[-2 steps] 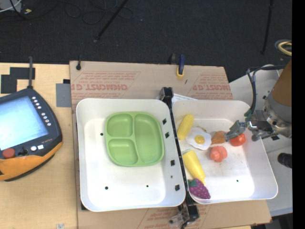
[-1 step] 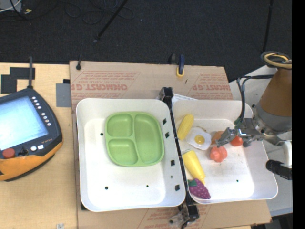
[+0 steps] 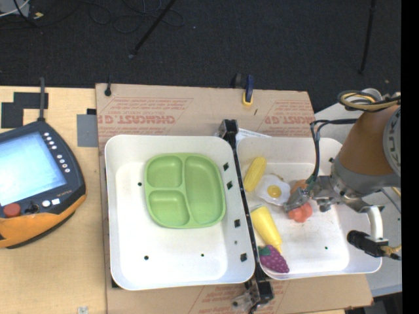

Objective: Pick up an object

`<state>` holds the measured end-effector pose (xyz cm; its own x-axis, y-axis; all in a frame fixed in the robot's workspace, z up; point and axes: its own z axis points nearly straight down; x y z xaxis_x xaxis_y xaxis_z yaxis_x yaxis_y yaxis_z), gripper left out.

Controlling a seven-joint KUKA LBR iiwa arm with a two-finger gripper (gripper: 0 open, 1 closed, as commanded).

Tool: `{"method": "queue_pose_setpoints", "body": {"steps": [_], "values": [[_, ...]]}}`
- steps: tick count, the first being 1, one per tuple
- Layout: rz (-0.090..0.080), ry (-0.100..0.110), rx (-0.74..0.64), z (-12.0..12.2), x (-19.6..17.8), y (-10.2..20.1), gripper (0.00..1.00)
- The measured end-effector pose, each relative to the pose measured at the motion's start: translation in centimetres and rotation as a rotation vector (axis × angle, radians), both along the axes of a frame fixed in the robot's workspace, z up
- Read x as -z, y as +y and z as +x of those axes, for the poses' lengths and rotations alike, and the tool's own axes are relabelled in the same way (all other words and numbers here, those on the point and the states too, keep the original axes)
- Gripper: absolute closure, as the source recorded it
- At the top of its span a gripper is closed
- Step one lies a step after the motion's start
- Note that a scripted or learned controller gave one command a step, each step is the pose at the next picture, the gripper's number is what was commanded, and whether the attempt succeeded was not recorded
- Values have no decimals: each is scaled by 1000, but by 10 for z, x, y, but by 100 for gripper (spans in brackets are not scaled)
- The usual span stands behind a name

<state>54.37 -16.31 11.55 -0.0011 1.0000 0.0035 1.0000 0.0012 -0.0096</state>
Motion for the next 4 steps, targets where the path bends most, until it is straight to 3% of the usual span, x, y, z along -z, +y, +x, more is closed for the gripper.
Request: {"method": "queue_pose_setpoints", "body": {"steps": [1, 2, 4], "values": [[-1, -5, 0, 0, 30, 3, 0], [-2, -7, 5, 1, 17, 1, 100], [-4, -11, 1, -5, -71, 5, 100]]}}
